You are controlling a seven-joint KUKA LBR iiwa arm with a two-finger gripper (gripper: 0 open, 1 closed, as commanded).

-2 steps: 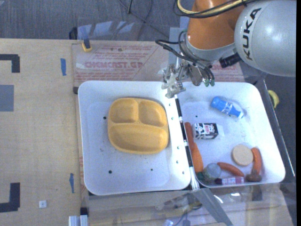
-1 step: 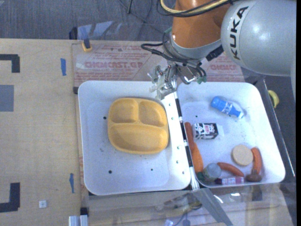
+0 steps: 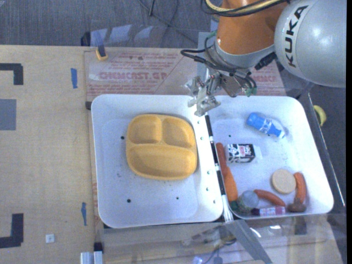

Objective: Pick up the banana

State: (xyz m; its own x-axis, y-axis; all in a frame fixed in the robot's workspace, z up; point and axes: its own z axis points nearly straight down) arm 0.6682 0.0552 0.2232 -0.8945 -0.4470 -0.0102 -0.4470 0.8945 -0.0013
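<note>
My gripper (image 3: 202, 100) hangs over the back rim where the two white bins meet, under the orange wrist band. I see nothing in it. A small yellow shape (image 3: 320, 115) peeks out just outside the right bin's (image 3: 308, 126) right wall, below the arm's grey body. It is too small for me to tell whether it is the banana. It lies far to the right of the gripper.
The left bin (image 3: 107, 164) holds a yellow divided plate (image 3: 162, 146). The right bin holds a blue bottle (image 3: 265, 125), a black-and-white carton (image 3: 241, 152), a carrot (image 3: 226, 172), a tan disc (image 3: 284, 181), sausages (image 3: 300, 188) and small items in its front corner.
</note>
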